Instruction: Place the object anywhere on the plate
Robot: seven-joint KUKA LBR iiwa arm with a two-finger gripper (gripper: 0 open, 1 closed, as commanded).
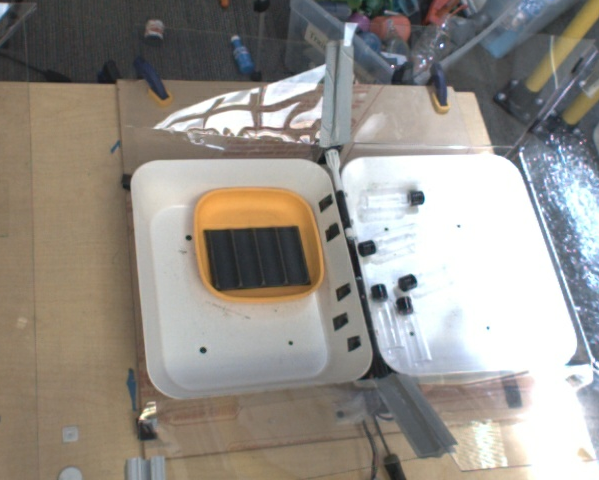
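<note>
An orange square plate (211,216) with rounded corners sits in the upper middle of the left white bin (237,360). A black rectangular object with raised ribs (257,257) lies flat on the plate, inside its rim and covering most of its floor. In the right white bin (489,268), several clear tubes with black caps lie along the left side, one near the top (393,202) and others lower down (403,286).
A metal divider (336,88) rises at the back between the bins. Crinkled foil (249,118) lies behind the left bin. A clear tub of colourful toys (399,8) stands at the back. Bare wooden bench (49,268) spreads to the left.
</note>
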